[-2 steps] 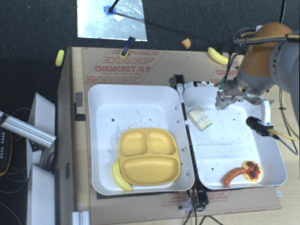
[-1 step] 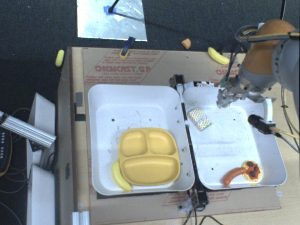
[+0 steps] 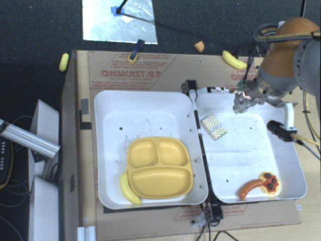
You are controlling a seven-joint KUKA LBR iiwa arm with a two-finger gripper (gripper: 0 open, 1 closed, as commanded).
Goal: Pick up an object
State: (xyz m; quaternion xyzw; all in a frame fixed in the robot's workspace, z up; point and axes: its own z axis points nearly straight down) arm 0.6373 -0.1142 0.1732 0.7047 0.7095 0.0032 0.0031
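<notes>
My gripper (image 3: 244,104) hangs over the far edge of the right bin (image 3: 251,185), with nothing visibly between its fingers. A small patterned packet (image 3: 213,126) lies in the right bin's far left part, left of and a little nearer than the gripper. An orange sausage (image 3: 249,187) and a pizza slice toy (image 3: 270,182) rest at the right bin's near edge. In the left bin (image 3: 140,109) a yellow divided plate (image 3: 159,165) sits with a yellow banana (image 3: 128,190) against its near left side.
Outside the bins, a banana (image 3: 233,59) and a small orange piece (image 3: 199,46) lie on the bench behind the right bin. Another yellow piece (image 3: 63,62) lies at the far left. A foil sheet (image 3: 119,13) lies beyond the bench.
</notes>
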